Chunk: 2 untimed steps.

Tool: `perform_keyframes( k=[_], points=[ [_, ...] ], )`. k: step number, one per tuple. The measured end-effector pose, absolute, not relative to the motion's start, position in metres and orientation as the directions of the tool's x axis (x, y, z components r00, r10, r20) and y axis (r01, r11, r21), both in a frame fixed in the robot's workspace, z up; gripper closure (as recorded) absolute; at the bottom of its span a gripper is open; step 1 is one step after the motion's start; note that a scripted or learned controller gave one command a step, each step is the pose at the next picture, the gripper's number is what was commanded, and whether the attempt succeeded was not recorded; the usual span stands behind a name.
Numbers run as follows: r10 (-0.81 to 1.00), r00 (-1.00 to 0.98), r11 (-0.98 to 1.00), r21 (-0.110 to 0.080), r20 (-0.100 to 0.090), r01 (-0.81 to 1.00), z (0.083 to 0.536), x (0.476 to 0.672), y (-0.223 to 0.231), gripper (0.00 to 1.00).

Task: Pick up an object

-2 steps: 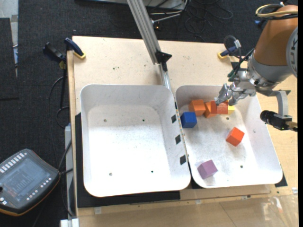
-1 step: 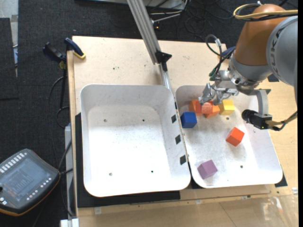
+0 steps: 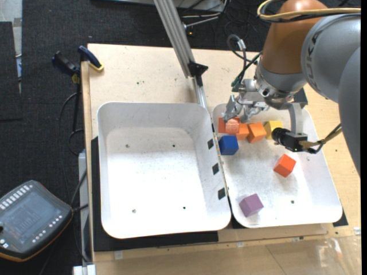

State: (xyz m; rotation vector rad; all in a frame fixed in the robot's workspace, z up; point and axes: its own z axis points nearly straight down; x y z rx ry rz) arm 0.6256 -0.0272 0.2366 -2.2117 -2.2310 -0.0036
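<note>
The grey arm's jaws (image 3: 239, 109) hang low over the cluster of small foam cubes at the far end of the right-hand shallow white bin (image 3: 321, 202), just above a pale orange cube (image 3: 231, 126); whether they stand open or closed I cannot tell. This looks like the reach-in step, and the next move calls for settling squarely over that cube, clear of the blue cube (image 3: 228, 145) and orange cube (image 3: 256, 132) crowding it. No legible writing appears anywhere.
</note>
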Motion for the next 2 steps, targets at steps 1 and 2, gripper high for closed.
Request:
perform_keyframes(
  k=[1,2],
  points=[
    [1.0,-0.008,0.008,0.002,0.001,1.0,0.237,0.642,0.018,1.0],
    [1.0,-0.008,0.008,-0.002,0.001,1.0,0.229,0.64,0.067,1.0]
  ],
)
